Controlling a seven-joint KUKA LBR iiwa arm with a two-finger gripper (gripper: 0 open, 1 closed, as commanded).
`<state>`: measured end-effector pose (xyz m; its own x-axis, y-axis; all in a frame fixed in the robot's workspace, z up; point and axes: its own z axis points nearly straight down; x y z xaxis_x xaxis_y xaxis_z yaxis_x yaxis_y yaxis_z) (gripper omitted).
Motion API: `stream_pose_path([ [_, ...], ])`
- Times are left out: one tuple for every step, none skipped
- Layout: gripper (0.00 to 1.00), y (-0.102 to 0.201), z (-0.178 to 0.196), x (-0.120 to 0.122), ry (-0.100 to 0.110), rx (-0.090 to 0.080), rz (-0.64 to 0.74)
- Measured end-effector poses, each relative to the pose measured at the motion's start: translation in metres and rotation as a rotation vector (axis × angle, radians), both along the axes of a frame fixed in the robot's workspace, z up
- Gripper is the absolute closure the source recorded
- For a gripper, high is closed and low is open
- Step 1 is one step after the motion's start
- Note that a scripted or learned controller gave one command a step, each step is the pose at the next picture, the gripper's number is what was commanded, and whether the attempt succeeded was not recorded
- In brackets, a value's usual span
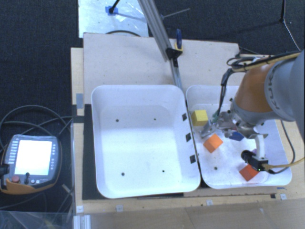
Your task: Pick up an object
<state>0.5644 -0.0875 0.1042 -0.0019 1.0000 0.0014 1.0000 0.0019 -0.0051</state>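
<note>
The right bin holds a yellow cube near its left wall, an orange cube just below it, a red-orange block near the front, and a small blue piece partly hidden under the wrist. My gripper hangs low in this bin, between the yellow cube and the orange cube. The grey arm with its orange band covers the bin's right half.
The left bin lies beside the right one. A metal pole slants down from the top to the bins' shared wall. A teach pendant lies on the floor at far left. Cables loop around the wrist.
</note>
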Motion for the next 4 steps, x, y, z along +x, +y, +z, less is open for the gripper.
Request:
stream_pose_path([
  [1.00,-0.001,0.015,0.003,-0.009,-0.001,0.002],
  [1.00,-0.005,0.061,-0.002,-0.010,-0.002,0.001],
  [1.00,-0.007,0.114,-0.010,-0.013,-0.002,0.002],
  [1.00,-0.002,0.166,-0.017,-0.013,-0.002,0.004],
])
